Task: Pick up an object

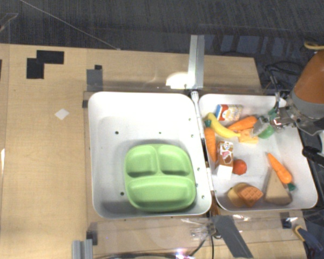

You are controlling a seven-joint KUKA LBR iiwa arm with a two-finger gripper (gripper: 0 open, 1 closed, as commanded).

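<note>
**Inspector A:** Working left to right. The table is carrying two white bins. The left bin is holding a green sectioned tray, lying flat, and I am judging it outside the risk.

**Inspector B:** And the right bin?

**A:** Crowded. One carrot is lying along the dividing wall, long axis running up and down the view. A banana is curving beside it, touching a second carrot, which is lying nearly crosswise, slightly raised toward the right end, where its green top is.

**B:** Is that the target?

**A:** Judging so; the pincer is hovering just beside that green end, at the bin's upper right. Whether it is spread or closed, I cannot tell, and I am seeing nothing held.

**B:** Hazards?

**A:** Closing along the carrot's length instead of across it, so it is slipping out. Also catching the banana or the yellow piece below, since they are touching. A third carrot, pointing diagonally toward the lower right, is lying well apart.
</note>
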